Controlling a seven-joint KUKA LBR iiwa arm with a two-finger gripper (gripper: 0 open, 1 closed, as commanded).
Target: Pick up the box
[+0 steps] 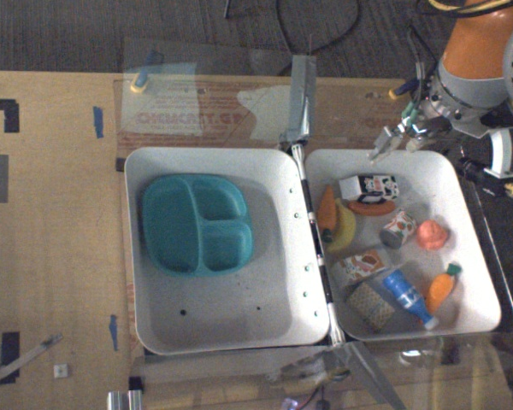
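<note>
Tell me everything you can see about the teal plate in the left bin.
The teal plate is a rounded-square divided dish, plastic by its look, with three compartments: one long one on its left, two smaller on its right. It lies flat, face up, in the upper part of the left bin, touching only the bin floor.

Robotics lab, plywood bench [51, 229], blue tape marks [97, 122], white bins [145, 314]
</note>
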